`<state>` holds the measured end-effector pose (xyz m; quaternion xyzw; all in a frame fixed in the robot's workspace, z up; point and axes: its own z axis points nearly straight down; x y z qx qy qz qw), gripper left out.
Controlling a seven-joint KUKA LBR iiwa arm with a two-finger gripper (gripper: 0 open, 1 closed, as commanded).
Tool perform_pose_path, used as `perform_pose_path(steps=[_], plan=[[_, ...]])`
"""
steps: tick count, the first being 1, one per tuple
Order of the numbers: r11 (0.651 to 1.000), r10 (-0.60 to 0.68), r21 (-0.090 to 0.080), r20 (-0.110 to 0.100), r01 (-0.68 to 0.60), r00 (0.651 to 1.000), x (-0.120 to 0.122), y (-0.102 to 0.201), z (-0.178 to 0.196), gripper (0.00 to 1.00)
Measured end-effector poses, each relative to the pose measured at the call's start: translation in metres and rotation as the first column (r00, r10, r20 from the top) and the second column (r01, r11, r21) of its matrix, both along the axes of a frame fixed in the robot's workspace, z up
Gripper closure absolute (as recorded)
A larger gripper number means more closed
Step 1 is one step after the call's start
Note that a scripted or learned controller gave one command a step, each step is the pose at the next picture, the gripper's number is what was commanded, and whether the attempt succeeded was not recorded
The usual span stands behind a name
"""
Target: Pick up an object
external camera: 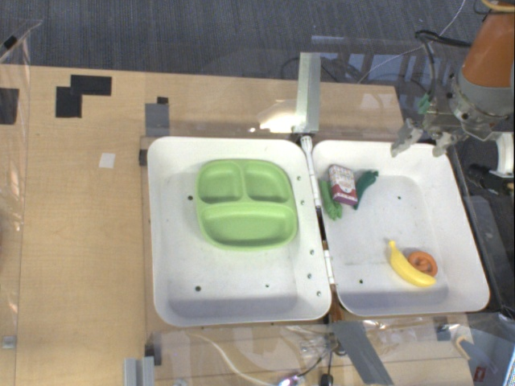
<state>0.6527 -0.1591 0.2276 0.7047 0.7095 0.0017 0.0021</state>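
In the right bin (pixel 451 215) a small maroon and white packet (pixel 343 186) lies on a green toy (pixel 359 185) near the bin's left wall. A yellow banana (pixel 407 268) rests at the front right, touching an orange round piece (pixel 422 261). My gripper (pixel 422 141) hangs over the far right corner of that bin, open, with nothing between its fingers. It is well apart from all the objects.
The left bin (pixel 173 280) holds a green divided plate (pixel 245 203). A metal post (pixel 309 91) stands behind the seam between the bins. Cables and the arm's orange band (pixel 492 51) sit at the upper right.
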Motion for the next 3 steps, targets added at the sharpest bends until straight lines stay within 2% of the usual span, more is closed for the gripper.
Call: perform_pose_path(steps=[1, 2, 3], plan=[[0.998, -0.065, 0.000, -0.002, 0.065, 0.998, 0.017, 0.028, -0.089, 0.00], [1.000, 0.011, -0.001, 0.005, -0.011, 1.000, 0.006, 0.032, -0.139, 0.00], [1.000, 0.014, -0.001, 0.013, -0.014, 1.000, 0.009, 0.034, -0.125, 1.00]])
